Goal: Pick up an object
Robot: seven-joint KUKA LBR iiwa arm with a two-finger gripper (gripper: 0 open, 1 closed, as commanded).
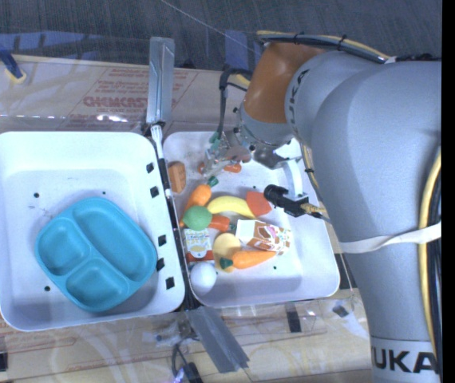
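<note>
Overhead slanted view of a desk (44, 94) carrying two shallow white bins side by side. The left bin (20, 166) holds a blue divided tray (96, 254), lying at a slight angle toward the near side, well apart from the pickable items. The right bin (319, 274) holds the candidate objects, crowded toward its left wall and centre: a yellow banana (229, 206), a green round piece (197, 218), a carrot (251, 258), a white egg (203, 275), a printed carton (266, 235), a red-orange piece (258, 202) and a brown bread-like piece (177, 176) at the dividing wall. The crowding means most items touch a neighbour, so a grasp at the pile's edge would probably be cleaner than one at its middle. The arm (355, 158) reaches in from the right, its orange band above the wrist, and places the end effector (223, 154) low over the far end of the right bin, just beyond the pile. Small orange shapes lie by its tip; whether anything sits between the fingers cannot be told, nor how far apart they stand. By this reading, the pick is at the descent or closing stage, with nothing visibly lifted yet.
</note>
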